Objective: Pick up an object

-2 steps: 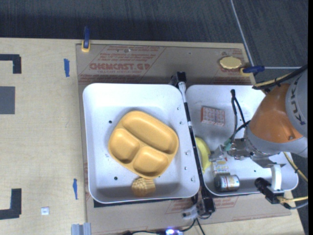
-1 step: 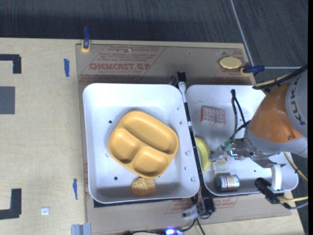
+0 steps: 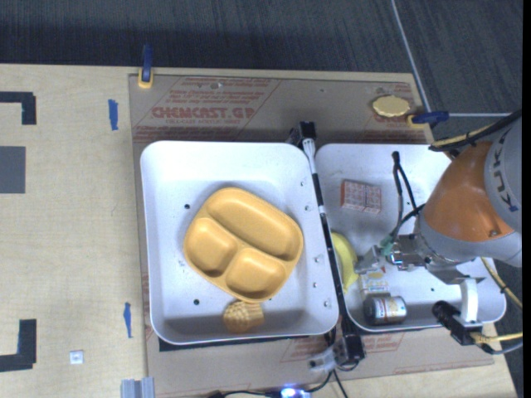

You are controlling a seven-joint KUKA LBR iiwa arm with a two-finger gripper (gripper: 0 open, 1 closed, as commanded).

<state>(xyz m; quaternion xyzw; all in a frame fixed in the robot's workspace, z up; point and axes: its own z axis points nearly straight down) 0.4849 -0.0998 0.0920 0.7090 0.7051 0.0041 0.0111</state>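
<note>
Two candidates sit under my pincer (image 3: 377,259) in the right bin (image 3: 415,160) — a yellow object (image 3: 343,255) and a can (image 3: 385,308). Pincer state: I cannot tell. I would centre over one, then descend straight.

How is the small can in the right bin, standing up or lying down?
Lying down. The can shows its long side, with its round ends facing left and right.

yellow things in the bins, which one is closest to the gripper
The small yellow object at the right bin's left wall, beside the gripper; the yellow tray lies in the left bin.
</note>
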